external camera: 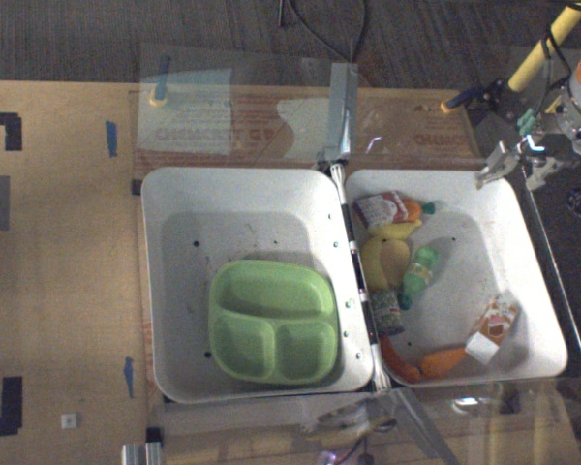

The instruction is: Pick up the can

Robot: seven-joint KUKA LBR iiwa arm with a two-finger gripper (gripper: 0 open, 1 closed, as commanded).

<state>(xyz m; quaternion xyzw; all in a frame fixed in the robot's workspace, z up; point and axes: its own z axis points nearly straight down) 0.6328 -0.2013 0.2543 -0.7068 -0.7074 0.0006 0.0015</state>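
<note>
right bin, front: carrots [428, 362] along the near wall, a small carton [494, 325] by the near right corner.
can: I take the small dark-labelled cylinder [385, 311] against the divider in the right bin [542, 289] as the can; it sits just behind the carrots, beside the green bottle [418, 276], just in front of the bananas [384, 258].
left bin: green divided plate [273, 322] lies flat in the left bin [174, 211], well apart from the can.
right bin, back: red packet [382, 207] near the far wall, behind the bananas.
hand: hand [511, 158] hangs over the far right corner of the right bin, well apart from the can; nothing between its fingers, and I cannot tell if it is spread or clenched.
progress: I judge nothing is done yet; can untouched in the bin. Left: move over the can, descend, grip, lift.
risk: can is crowded by bottle and divider, tight fit.
surface: wooden table [58, 279], blue tape marks, black markers.
room: dark floor behind, a cable looped on it.
</note>
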